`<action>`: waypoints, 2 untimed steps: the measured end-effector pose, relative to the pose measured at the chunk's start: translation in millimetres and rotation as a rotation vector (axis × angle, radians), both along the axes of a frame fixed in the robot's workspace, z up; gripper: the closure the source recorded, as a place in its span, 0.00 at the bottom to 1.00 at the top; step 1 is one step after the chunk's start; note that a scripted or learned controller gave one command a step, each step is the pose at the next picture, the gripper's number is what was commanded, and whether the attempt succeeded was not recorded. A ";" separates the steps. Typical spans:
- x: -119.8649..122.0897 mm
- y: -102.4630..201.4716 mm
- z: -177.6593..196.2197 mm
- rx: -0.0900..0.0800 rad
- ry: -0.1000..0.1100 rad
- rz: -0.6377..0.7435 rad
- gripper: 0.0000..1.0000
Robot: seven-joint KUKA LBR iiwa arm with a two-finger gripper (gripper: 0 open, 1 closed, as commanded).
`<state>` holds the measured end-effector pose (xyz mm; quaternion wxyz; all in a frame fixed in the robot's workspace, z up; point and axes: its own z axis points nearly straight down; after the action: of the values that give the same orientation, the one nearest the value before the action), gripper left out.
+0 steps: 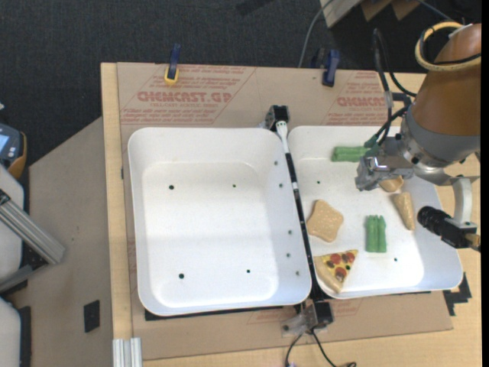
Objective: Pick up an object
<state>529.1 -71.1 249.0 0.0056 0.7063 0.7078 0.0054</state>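
Over the right bin (428, 277) the gripper (374, 176) hangs low, its grey metal fingers near the bin floor at the far right part of the tray; whether they are apart or closed cannot be told from this angle, and nothing can be seen between them. Just beside the gripper on its right, partly hidden under the wrist, lies a small tan piece (392, 184). Just beyond the gripper, toward the far rim, lies a green bar (348, 154), flat and lengthwise across the bin. Nearer the camera and a little right of the gripper sits a cone (404, 209), pale tan, its point aimed at the near edge. Below the gripper, apart from it, stands a second green block (375, 233), ridged, lying along the bin's length. Left of that, near the divider between the bins, rests a bread slice (325, 221), and closer still to the near rim lies a pizza wedge (337, 267) at the bin's near left corner. Well to the gripper's left is the left bin (145, 159), with only small dark holes in its floor. Above the wrist the arm's orange band (451, 75) fills the upper right, with black cables running past it
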 end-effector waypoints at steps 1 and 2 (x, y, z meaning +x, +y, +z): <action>-52.2 1.1 -18.0 0.002 0.021 -0.004 0.00; -51.1 64.7 -67.6 0.004 0.024 0.004 0.00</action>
<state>478.0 -6.4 181.4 -0.0040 0.7049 0.7092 -0.0016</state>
